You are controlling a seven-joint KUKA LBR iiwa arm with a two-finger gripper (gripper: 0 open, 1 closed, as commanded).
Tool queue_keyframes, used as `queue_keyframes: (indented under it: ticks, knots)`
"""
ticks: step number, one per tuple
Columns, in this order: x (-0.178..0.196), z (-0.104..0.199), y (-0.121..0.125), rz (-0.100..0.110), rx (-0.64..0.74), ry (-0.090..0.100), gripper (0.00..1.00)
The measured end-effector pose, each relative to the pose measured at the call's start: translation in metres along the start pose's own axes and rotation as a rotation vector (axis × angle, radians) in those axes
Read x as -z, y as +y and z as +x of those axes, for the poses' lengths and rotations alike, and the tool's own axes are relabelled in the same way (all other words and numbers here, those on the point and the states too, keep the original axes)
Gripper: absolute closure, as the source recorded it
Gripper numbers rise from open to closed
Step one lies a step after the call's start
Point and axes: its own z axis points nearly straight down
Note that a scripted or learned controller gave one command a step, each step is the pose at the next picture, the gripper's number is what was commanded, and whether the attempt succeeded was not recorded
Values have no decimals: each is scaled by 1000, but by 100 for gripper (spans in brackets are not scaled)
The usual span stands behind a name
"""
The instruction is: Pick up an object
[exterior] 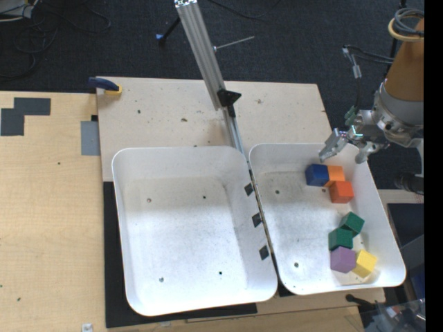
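The right bin [291, 268] holds several small blocks. A blue block [317, 175] lies beside an orange block [336, 173] and a red-orange block [341, 191] near the bin's far right side. Two green blocks [346, 232], a purple block [342, 259] and a yellow block [366, 262] sit in the near right corner. My gripper [349, 146] hangs over the bin's far right rim, just above and behind the orange block. Its two fingers are spread apart with nothing between them.
The left bin [138, 185] lies beside the right one, with a divider ridge [255, 209] between them. A slanted aluminium bar [206, 61] rises behind the bins. A blue and yellow clamp [105, 86] sits at the board's far left corner.
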Motion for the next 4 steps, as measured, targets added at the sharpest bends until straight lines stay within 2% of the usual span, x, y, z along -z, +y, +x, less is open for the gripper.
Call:
queue_keyframes:
  ticks: [1,4]
  knots:
    - [3,0,1,-5,1,-1,0]
    - [-174,4,7,1,-3,0,0]
